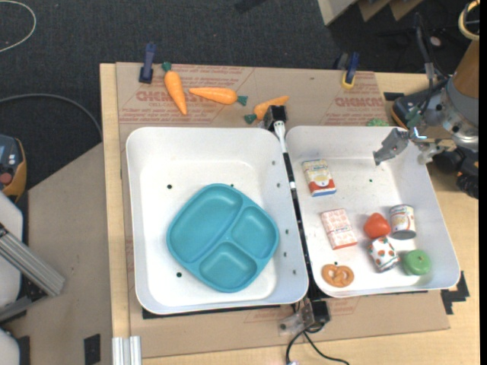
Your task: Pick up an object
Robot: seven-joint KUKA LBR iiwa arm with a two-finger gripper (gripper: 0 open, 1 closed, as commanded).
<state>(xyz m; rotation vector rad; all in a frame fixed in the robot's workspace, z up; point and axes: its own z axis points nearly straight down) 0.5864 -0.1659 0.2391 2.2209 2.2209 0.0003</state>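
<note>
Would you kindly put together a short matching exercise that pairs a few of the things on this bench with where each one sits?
Things:
1. blue divided plate
2. pretzel
3. carrots
4. gripper

Places:
A. on the cardboard behind the bins
B. at the right bin's far right corner
C. in the left bin
D. near the right bin's front edge

Pairs: 1-C, 2-D, 3-A, 4-B

So the left white bin [144,204] has a teal plastic divided plate [222,236] in it, sitting a bit toward the bin's near edge. Up along the far edge of the cardboard-topped bench [114,204] there's three orange toy carrots [176,91], just behind the bins. Two blue clamps [146,62] grip that far edge, one by each far corner.
</note>
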